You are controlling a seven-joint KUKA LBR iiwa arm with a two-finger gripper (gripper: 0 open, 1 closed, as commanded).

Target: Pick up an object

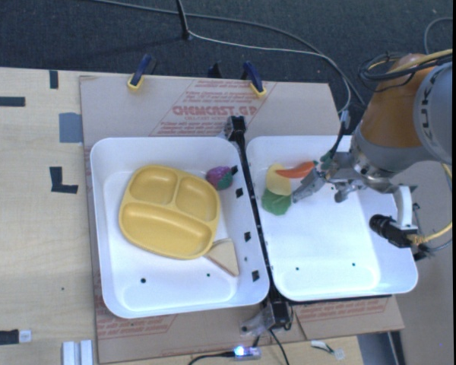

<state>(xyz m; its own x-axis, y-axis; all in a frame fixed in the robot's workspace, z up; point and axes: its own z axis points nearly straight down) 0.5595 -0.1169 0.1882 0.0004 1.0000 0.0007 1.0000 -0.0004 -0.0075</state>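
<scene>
While my gripper (302, 188) reaches the toys (277, 188) right of centre, finger state: cannot tell. Toys look light, smooth, probably slippery. Grip the yellow one across its middle.

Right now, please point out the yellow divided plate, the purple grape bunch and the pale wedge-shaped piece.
yellow divided plate (169, 211), camera view, centre ridge.
purple grape bunch (220, 176), camera view, middle.
pale wedge-shaped piece (225, 256), camera view, flat face.

A divided tray (169, 211) lay in the left bin (106, 280), a wedge (225, 257) at its near corner. Toy foods (278, 190) sat in the right bin (349, 272), near the divider.
</scene>
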